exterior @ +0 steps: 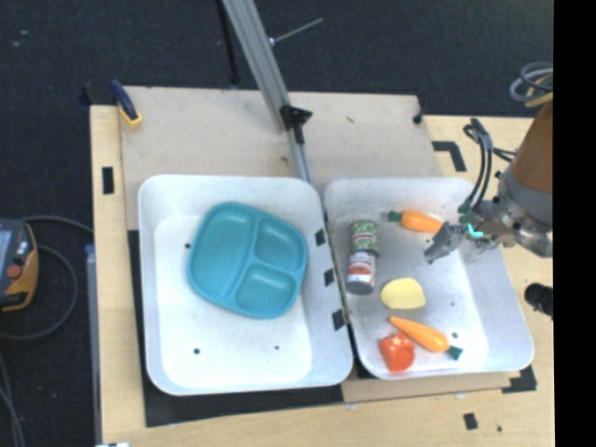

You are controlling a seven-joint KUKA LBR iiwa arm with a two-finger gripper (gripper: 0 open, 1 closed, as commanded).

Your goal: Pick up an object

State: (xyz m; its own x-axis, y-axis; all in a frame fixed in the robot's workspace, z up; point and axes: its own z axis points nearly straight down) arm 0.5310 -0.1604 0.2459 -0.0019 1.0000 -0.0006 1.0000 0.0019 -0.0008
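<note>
The gripper (pixel 443 243) hangs in the right bin (pixel 494 287), fingers slightly spread, pinching nothing. From the potato (pixel 402 294): one carrot (pixel 417 220) lies above, a jar (pixel 361 255) left, another carrot (pixel 424 334) and a tomato (pixel 397 352) below. A blue tray (pixel 248 260) sits further left
</note>
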